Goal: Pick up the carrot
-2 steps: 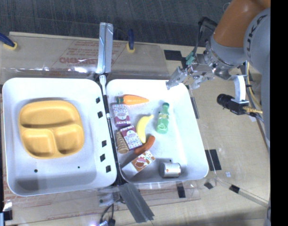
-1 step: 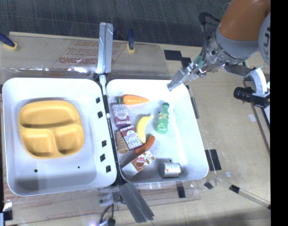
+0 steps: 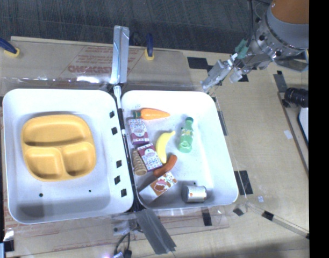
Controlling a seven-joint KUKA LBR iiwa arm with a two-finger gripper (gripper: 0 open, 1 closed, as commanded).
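Your gripper (image 3: 213, 80) sits just past the far right corner of the right bin (image 3: 221, 144), above the bench and outside the bin wall; you cannot tell from this view whether it is parted or closed, and nothing shows in its grasp. The grey arm with its orange band (image 3: 292, 1) runs up to the top right from there.

Take the right bin as your landmark. The carrot (image 3: 155, 113) lies inside it near the far wall, toward the bin's left side, well apart from the gripper. It is orange, smooth and tapered, lying on its side with the thin tip pointing right and a small dark stub at its left end.

Just nearer than the carrot are a maroon carton (image 3: 137, 131), a banana (image 3: 164, 144) and a green bottle (image 3: 186, 136). Further toward the near wall lie a sausage (image 3: 165, 165) and a silver can (image 3: 195, 193). Left of the right bin, the left bin (image 3: 14, 198) holds a yellow divided tray (image 3: 58, 147).
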